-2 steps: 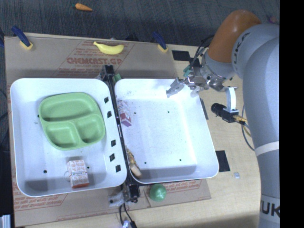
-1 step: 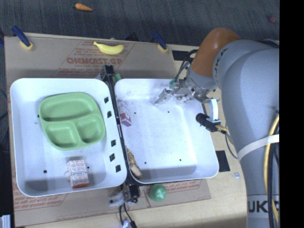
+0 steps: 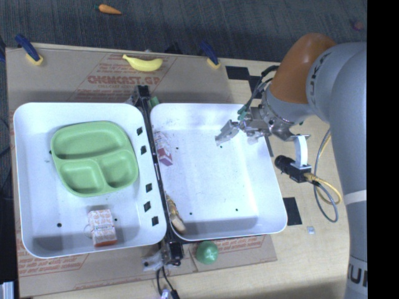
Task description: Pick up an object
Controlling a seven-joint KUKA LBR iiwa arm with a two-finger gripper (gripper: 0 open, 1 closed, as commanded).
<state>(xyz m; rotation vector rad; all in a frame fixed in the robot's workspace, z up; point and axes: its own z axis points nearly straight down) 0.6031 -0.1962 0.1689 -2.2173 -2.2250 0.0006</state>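
Jaws: state cannot be told from this angle. Gripper [image 3: 225, 133] is hanging over the upper part of the right bin [image 3: 268, 195], nothing visibly between its tips. Nearest object: red-and-white packet [image 3: 163, 149], lying against that bin's left wall, left of the gripper and slightly lower, long axis running along the wall. Judgement: the arm is needing to travel leftward across the bin floor to reach it.
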